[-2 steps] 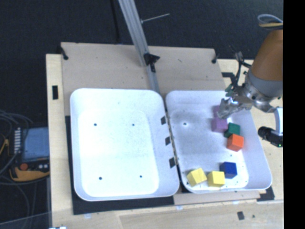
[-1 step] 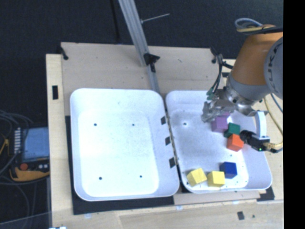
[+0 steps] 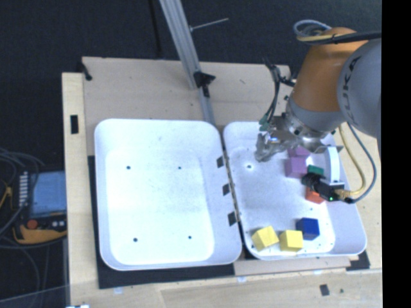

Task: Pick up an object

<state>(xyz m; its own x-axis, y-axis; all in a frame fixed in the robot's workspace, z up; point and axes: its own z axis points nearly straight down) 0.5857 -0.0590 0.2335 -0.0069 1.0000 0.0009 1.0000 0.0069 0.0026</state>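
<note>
Two white bins sit side by side on the counter. The right bin holds two yellow blocks and at its near edge, a blue block beside them, and a purple block and a red piece farther back. The tool hangs over that bin's far left part, just beside the purple block; whether it is clenched cannot be told.

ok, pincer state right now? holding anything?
Pincer: low over the upper part of the right bin, open or shut cannot be told; nothing seen between its tips. Purple block lies beside it.
</note>
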